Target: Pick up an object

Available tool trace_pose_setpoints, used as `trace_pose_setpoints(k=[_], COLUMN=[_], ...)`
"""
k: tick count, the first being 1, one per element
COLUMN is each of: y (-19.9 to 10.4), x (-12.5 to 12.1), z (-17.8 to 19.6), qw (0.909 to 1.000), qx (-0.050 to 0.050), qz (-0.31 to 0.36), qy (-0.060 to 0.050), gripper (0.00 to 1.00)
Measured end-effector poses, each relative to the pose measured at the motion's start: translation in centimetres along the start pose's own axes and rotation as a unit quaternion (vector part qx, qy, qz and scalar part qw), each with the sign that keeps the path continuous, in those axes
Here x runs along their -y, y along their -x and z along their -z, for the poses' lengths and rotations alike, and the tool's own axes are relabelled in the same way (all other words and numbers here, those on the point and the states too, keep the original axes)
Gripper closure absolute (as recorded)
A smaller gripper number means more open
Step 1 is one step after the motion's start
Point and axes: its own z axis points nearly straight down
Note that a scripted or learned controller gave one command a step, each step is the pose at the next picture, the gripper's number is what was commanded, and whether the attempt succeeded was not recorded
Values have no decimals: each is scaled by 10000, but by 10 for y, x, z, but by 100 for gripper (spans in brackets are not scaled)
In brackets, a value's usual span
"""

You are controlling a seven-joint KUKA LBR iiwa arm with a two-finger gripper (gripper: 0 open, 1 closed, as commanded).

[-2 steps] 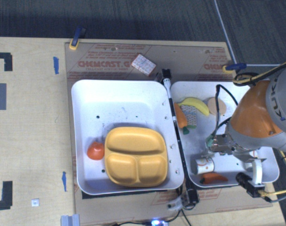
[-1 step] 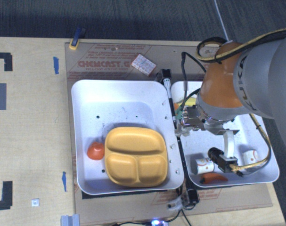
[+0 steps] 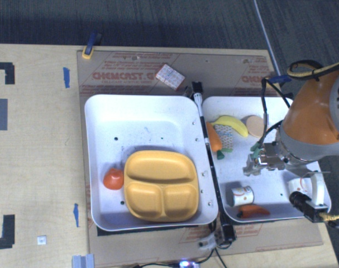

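Yellow tray (image 3: 161, 184), red tomato (image 3: 113, 178), yellow banana (image 3: 232, 124), white bins (image 3: 96, 116).

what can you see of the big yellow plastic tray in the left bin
The large yellow plastic tray is a rounded rectangle with three moulded compartments: one long one along its far side and two smaller ones along its near side. It looks smooth, matte, and holds nothing. It lies flat on the floor of the left white bin, towards the near right corner. A small orange-red round object sits against its left edge.

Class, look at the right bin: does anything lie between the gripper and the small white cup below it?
Nothing visible does. The gripper hangs over bare bin floor, and the white cup lies just below-left of it, with the red pepper beyond the cup.
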Motion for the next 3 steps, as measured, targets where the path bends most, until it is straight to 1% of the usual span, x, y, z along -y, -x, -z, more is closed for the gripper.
trace_pose_setpoints(k=[1,2,3], y=[0,42,25], x=[0,-8,-1], z=[0,-76,-99], qw=[10000,10000,10000], qx=[-2,1,6], qz=[1,-7,-2], qy=[0,1,23], gripper=[0,0,0])
